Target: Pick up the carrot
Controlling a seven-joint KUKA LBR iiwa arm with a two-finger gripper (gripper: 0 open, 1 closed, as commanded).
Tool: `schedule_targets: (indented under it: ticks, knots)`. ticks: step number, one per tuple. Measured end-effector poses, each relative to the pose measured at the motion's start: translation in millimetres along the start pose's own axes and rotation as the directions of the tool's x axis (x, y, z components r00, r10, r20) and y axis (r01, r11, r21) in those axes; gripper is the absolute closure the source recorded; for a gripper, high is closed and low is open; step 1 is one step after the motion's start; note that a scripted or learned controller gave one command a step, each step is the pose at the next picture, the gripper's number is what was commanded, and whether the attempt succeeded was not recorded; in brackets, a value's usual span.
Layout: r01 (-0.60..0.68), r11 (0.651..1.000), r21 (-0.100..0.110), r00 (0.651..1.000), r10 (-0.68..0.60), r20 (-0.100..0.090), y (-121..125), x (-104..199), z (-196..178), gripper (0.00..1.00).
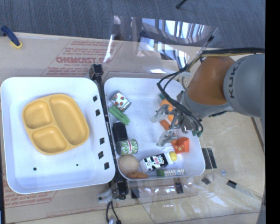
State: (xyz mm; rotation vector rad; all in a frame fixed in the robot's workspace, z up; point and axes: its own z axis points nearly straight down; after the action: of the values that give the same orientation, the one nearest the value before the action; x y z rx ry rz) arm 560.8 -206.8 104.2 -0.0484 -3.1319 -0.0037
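While the open hand (pixel 164 122) hovers in the right bin (pixel 144 85) holding nothing, the carrot (pixel 139 175) lies at its seven o'clock, well apart.

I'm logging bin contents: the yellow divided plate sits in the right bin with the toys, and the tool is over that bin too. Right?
Not quite. The camera view shows the yellow divided plate in the left bin. The tool is over the right bin with the toys, as you said.

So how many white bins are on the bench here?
2. The left bin holds a yellow divided plate; the right bin holds the small items, with the pincer over it.
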Motion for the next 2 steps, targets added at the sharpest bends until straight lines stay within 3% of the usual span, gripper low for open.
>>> schedule_targets:
  ticks: [1,2]
  knots:
    - [0.011,1.000,0.004,1.000,-0.011,0.013,2.3,-5.3,-16.2,1.00]
    - [-0.339,0.941,-0.002,0.941,0.339,0.020,25.2,-72.7,-124.3,1.00]
